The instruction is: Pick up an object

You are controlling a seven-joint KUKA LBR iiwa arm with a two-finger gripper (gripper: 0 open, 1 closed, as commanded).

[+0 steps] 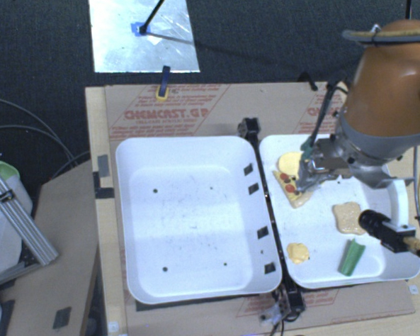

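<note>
The pincer point(304, 181) hangs low over the upper left part of the right bin point(323, 274), right of the frame's centre, its tip at a pizza slice point(294, 191) lying beside a yellow round piece point(290, 162); whether it is wide, narrow or holding the slice cannot be told. Lower in that bin lie a tan bread piece point(348, 217), a small yellow lump point(297, 251) and a green block point(351, 257). The left bin point(192, 218) sits alongside on the table point(192, 108).

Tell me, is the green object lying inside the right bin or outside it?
Inside. The green object lies flat on the floor of the right bin, near its front right corner, within the white rim.
</note>
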